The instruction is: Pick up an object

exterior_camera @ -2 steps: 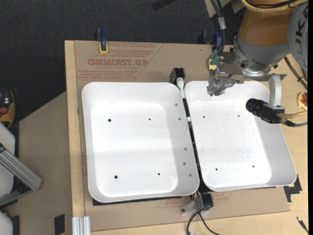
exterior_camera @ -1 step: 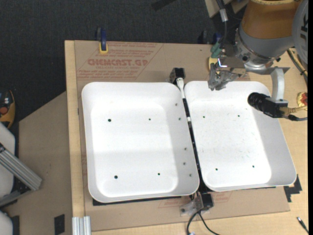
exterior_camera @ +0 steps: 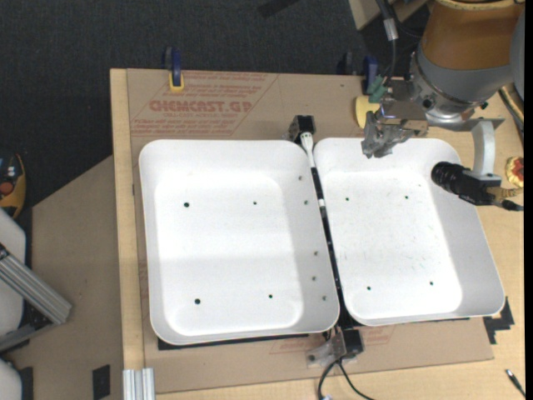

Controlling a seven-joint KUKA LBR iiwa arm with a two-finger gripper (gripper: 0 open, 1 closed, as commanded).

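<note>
The gripper (exterior_camera: 379, 144) hangs over the far edge of the right bin (exterior_camera: 466, 282); I cannot tell its grip. The board (exterior_camera: 200, 98) behind the left bin (exterior_camera: 158, 248) reads "CHEMCAST GP".

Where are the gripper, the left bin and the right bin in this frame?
gripper (exterior_camera: 381, 147): camera view, at its tip over the right bin's far edge.
left bin (exterior_camera: 225, 248): camera view, on its bare floor.
right bin (exterior_camera: 400, 248): camera view, on its bare floor.

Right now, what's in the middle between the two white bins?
In the camera view, a thin black strip runs along the seam between the left bin and the right bin.
</note>
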